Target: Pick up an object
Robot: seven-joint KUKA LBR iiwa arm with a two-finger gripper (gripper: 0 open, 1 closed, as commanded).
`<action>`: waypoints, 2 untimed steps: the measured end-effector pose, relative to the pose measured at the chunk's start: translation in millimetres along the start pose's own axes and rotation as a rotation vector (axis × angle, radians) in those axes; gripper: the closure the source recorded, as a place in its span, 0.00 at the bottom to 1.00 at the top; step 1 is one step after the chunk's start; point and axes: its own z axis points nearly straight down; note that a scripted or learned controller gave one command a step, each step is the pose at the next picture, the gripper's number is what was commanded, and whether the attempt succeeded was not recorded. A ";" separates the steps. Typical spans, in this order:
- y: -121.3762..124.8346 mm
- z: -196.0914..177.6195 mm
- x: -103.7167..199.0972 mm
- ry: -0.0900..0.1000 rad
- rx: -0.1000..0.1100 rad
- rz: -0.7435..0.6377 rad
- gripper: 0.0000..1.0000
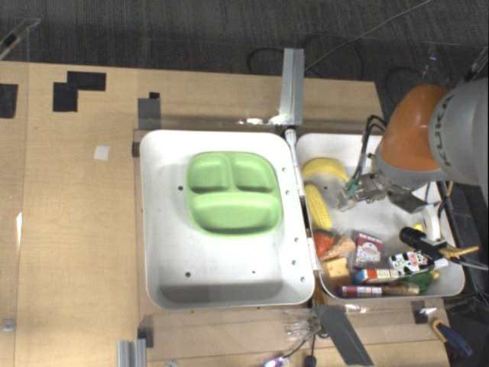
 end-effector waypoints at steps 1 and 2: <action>0.1 0.0 -0.2 0.000 0.000 0.000 0.00; 63.7 2.3 -11.9 -0.008 -0.004 -0.167 0.00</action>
